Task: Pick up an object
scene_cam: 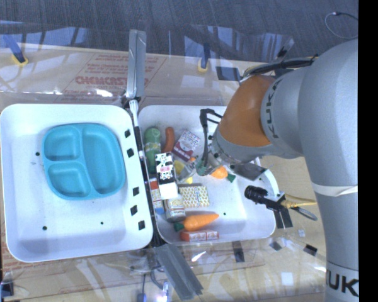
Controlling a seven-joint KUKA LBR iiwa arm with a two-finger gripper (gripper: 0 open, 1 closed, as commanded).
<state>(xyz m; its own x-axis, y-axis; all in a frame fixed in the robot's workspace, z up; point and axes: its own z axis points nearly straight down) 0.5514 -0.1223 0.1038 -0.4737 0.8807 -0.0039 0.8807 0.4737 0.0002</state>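
**Bench, one moment, seen from above.**

- Left bin (19, 187): white and shallow. It held one blue divided plate (82, 161) with three compartments, lying flat near the middle.
- Right bin (236, 214): white and shallow, set just beside the left bin. All the loose goods were crowded into its left half.
  - Green bottle-like item (152, 137), at the far left corner; its exact kind was hard to make out.
  - Sausage (169, 135), just beside the green item.
  - Small printed carton (188, 142), tilted, near the sausage.
  - Cow-patterned carton (166, 167), black and white, against the bin's left wall.
  - Patterned flat packet (194, 196), near the bin's middle.
  - Carrot (200, 220), lying on its side towards the near edge.
  - Red box (198, 235), just in front of the carrot.
  - Small orange piece (219, 173), on the bin floor right of the cartons.
- Arm (331, 112): grey with an orange band, reaching in from the right over the right bin.
- Gripper (205, 164): low over the bin's middle, between the small printed carton and the small orange piece, and just beside that piece. The wrist hid it from above, so whether it was spread or pressed together could not be told.
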